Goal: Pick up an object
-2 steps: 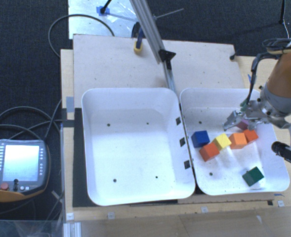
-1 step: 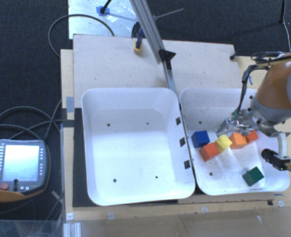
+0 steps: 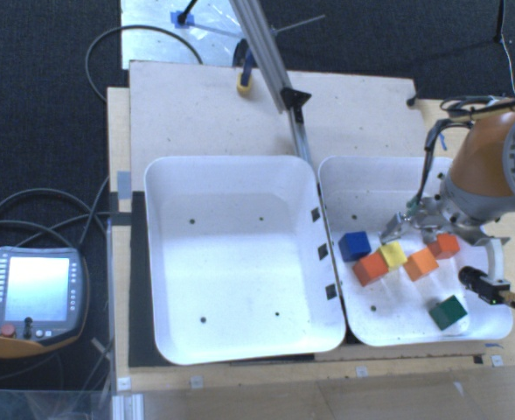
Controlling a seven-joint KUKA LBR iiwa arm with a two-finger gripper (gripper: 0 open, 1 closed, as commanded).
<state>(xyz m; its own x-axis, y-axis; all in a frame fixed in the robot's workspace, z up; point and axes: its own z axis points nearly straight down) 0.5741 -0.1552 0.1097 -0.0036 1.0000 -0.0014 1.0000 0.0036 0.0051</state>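
on the tabletop [image 3: 205,112] the left bin [image 3: 240,261] is lying bare, and the right bin [image 3: 371,182] is carrying six blocks: one blue block [image 3: 355,245], three orange blocks [image 3: 371,267], one yellow block [image 3: 393,254], one green block [image 3: 448,311]. the hand [image 3: 412,224] is hovering just above the yellow one; whether it is open i cannot tell. nothing is looking lifted yet, so the pick is still remaining.

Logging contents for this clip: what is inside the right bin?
The right bin holds a blue block, yellow block, green block and three orange blocks. The arm covers the bin's far right corner.
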